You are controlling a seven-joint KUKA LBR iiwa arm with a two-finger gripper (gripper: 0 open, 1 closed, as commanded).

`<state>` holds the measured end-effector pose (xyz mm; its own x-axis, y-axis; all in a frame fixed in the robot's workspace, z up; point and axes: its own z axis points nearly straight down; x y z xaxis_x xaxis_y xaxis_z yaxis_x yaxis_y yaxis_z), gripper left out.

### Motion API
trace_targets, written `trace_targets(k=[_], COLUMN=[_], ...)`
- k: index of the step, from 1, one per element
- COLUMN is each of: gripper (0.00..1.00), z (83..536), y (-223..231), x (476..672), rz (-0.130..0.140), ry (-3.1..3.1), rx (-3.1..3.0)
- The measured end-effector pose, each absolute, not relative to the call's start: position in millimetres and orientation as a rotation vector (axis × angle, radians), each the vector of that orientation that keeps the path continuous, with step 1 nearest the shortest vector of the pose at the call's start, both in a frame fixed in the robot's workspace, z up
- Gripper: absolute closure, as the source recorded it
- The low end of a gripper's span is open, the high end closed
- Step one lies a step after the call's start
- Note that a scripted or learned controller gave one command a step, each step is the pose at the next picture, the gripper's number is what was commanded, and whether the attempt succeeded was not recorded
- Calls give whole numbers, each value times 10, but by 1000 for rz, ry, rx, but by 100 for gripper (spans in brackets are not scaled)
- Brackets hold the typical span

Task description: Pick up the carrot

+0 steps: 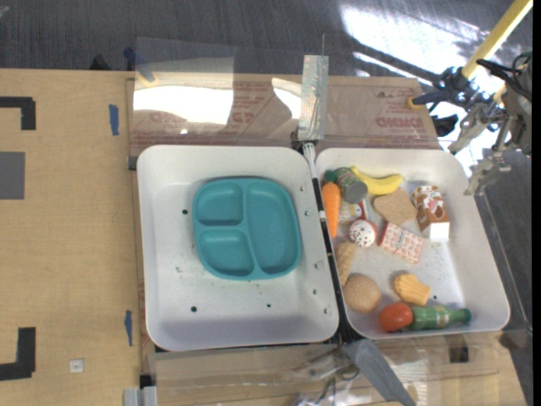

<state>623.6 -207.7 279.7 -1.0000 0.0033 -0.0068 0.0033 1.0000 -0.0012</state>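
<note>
Here, worth approaching the carrot (330,209) from straight above: lies lengthwise against the right bin's (490,265) left wall, leaf end touching a grey-green can (352,187), a spotted ball (363,233) just beside. Best pinched mid-body, across its width, clear of the wall. Farther back, upper right, tool (489,169) blurred among cables; released or clenched, cannot tell.

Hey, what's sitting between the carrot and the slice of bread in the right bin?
In the camera view, a grey-green can lies between the carrot and the bread slice, with a small white ball with red marks just below that gap.
</note>
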Motion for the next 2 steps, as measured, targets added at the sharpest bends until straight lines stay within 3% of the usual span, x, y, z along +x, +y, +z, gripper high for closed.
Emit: trace_targets(k=[1, 2], gripper=[0, 0], z=[2143, 957], y=[-1648, -1296], x=[5614, 4932], rz=[2, -1], ry=[3137, 3115], rx=[165, 321])
